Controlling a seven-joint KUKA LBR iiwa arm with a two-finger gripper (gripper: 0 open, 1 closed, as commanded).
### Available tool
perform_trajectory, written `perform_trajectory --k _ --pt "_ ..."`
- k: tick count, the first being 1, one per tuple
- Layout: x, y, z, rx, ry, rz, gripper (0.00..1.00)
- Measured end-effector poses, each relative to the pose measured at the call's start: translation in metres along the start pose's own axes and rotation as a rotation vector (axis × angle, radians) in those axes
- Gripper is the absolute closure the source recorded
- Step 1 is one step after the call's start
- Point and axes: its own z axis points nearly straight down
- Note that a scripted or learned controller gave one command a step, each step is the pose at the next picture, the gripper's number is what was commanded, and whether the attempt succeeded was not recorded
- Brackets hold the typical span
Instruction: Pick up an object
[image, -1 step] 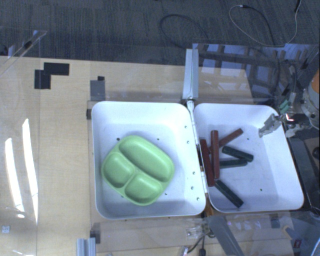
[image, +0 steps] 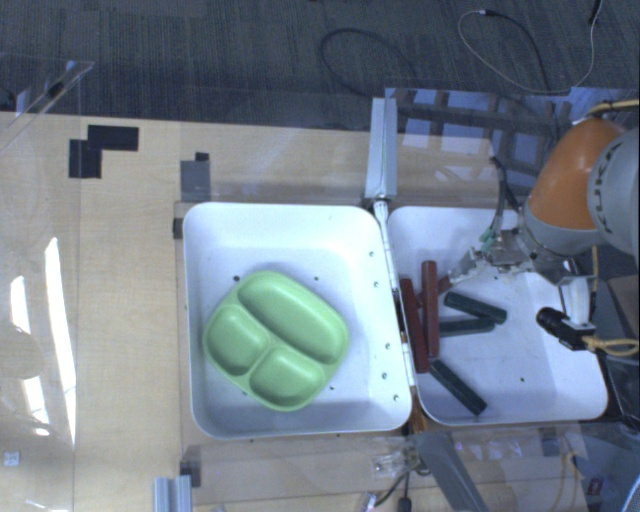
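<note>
The right bin (image: 530, 390) holds two dark red sticks (image: 429, 310) lying lengthwise near its left wall. Beside them lie three dark grey bars: one (image: 476, 306) in the middle, one (image: 463, 326) just below it and one (image: 458, 388) near the front. My gripper (image: 478, 262) reaches in from the right, over the upper middle of this bin. It hangs just above and right of the red sticks' far ends and close to the upper grey bar. I see nothing held in it.
A green divided plate (image: 277, 339) lies in the left bin (image: 210, 240). The grey arm with its orange band (image: 562, 190) covers the right bin's upper right corner. A black part (image: 560, 327) juts over that bin's right edge. Cables run behind the bench.
</note>
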Motion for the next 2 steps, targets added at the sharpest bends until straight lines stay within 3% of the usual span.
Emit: perform_trajectory --k 1,2 --pt "0.025 -0.075 0.002 -0.020 -0.007 -0.126 0.00" --pt "0.049 -0.078 0.004 -0.017 -0.014 -0.424 0.00"
